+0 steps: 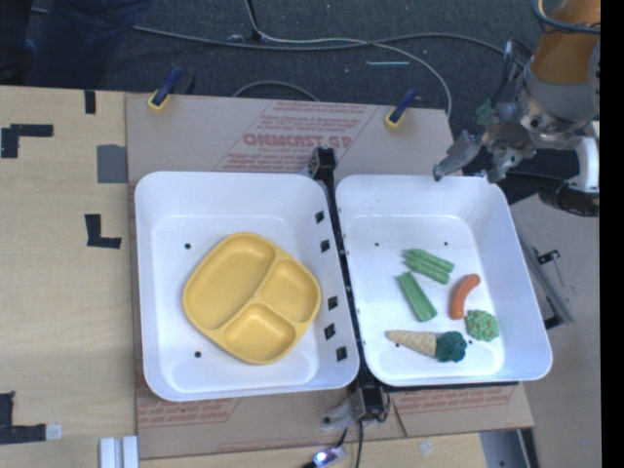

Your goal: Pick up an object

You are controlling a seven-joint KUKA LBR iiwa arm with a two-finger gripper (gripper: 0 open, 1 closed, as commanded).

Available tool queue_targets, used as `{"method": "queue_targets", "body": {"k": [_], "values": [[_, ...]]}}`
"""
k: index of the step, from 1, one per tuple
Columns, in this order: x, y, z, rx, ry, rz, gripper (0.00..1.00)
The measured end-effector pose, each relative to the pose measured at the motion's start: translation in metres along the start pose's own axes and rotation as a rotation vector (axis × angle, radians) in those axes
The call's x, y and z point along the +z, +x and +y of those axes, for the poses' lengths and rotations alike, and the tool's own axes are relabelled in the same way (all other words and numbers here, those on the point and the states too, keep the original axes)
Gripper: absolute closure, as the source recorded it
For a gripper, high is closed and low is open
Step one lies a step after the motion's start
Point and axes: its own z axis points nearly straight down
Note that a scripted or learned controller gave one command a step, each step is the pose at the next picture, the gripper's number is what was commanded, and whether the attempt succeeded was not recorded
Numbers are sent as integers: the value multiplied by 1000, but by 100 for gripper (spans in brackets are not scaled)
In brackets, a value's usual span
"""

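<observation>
Here, the gripper (458, 164), finger state indiscernible, hovers at upper right, with the sausage (464, 295) lying below it, long axis near-vertical.

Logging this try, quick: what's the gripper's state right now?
Gripper: cannot tell open or closed; it is above the right bin's far rim.

1. The grey arm with the orange band (575, 27) was cut off by the top and right edges.
2. The dark two-finger gripper (466, 160) was too blurred to read its fingers.
</observation>
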Motion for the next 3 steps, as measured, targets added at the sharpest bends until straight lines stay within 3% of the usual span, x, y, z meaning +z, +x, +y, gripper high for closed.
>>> {"method": "queue_targets", "body": {"k": [1,3], "values": [[-9,1,2,-4,-13,-2,0],[100,2,7,-4,-12,-4,0]]}}
